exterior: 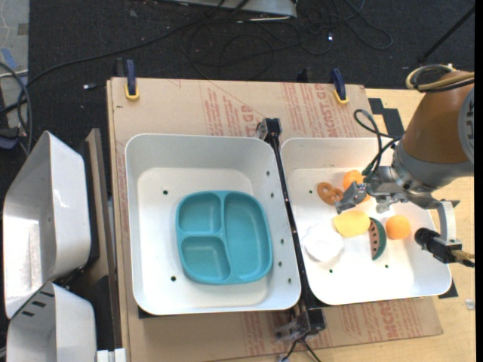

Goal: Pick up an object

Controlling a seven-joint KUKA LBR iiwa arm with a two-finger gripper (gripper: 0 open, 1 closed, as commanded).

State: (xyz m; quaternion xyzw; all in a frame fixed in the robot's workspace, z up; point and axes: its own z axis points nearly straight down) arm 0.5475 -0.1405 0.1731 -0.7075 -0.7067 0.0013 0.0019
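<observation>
Gripper: we can't tell its state | cardboard bench, black carpet | glossy white bins, smooth teal divided plate

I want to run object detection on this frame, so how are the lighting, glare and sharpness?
Camera view: bright, even light; the white bins are close to blown out, so the white piece in the right bin barely stands out. Shadows are soft. The teal tray and the watermelon slice are crisp; the gripper is slightly soft.

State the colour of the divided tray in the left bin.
Teal, seen in the camera view: tray.
</observation>
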